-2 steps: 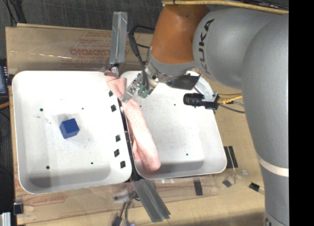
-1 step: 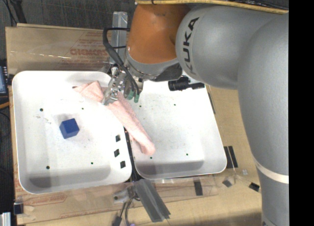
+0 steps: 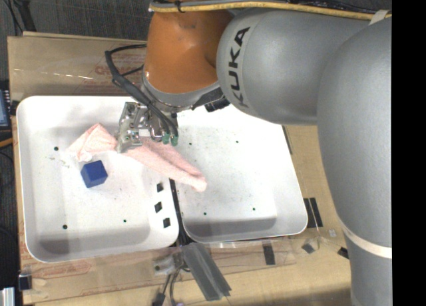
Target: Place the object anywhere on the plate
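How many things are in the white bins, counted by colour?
Pink: 1, the pink cloth, draped across both bins
Blue: 1, the blue cube, in the left bin
Total: 2

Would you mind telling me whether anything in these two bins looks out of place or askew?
Yes: the pink cloth lies crumpled across the divide, draped from the left bin over both rims into the right bin. The blue cube sits beside it in the left bin.
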Motion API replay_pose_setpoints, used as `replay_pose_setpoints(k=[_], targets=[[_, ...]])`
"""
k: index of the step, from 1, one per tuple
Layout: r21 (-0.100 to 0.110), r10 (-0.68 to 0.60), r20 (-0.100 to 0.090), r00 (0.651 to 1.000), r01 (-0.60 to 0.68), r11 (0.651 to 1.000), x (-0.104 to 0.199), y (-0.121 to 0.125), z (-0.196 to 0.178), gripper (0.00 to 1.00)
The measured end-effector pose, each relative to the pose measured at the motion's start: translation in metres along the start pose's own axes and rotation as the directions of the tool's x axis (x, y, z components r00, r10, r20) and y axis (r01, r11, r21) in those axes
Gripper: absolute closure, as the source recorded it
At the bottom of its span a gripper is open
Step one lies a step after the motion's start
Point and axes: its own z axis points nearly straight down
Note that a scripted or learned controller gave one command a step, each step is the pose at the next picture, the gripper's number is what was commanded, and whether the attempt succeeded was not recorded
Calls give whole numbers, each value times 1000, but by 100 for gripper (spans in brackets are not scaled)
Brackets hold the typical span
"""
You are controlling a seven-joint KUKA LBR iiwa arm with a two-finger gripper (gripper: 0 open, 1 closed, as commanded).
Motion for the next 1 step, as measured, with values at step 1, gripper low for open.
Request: replay_pose_setpoints(k=[1], targets=[[0, 0, 1, 1000, 0, 1000, 0, 0, 0, 0]])
